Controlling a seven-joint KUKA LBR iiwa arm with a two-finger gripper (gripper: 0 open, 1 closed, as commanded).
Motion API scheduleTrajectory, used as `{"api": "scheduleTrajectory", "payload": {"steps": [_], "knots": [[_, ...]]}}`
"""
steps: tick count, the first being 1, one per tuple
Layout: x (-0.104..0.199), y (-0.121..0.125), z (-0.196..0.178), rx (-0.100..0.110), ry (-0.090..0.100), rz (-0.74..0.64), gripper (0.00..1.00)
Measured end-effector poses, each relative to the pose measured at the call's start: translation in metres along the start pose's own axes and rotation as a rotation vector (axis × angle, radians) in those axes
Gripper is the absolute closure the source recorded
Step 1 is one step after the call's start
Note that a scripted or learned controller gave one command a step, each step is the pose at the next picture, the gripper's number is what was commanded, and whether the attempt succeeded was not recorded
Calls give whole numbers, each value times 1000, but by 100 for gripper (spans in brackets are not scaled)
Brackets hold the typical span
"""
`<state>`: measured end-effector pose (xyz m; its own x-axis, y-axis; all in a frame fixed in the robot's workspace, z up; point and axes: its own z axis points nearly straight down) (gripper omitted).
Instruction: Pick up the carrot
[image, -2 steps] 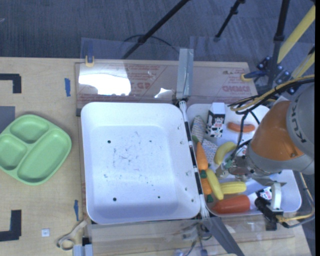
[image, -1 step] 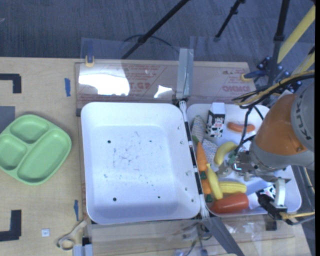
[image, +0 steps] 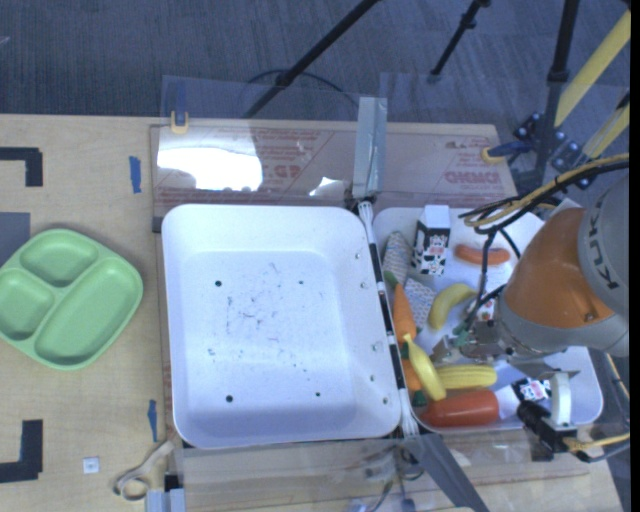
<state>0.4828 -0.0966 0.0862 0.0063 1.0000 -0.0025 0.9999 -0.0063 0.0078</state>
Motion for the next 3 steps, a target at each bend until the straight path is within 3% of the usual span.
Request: {"api": "scheduleTrajectory", "payload": {"steps": [1,2,3], "knots": [[1,3,1,1,4,101,0],[21,-1,-95,12,3,-113,0],[-9,-1,1,5,5,-14,0]]}}
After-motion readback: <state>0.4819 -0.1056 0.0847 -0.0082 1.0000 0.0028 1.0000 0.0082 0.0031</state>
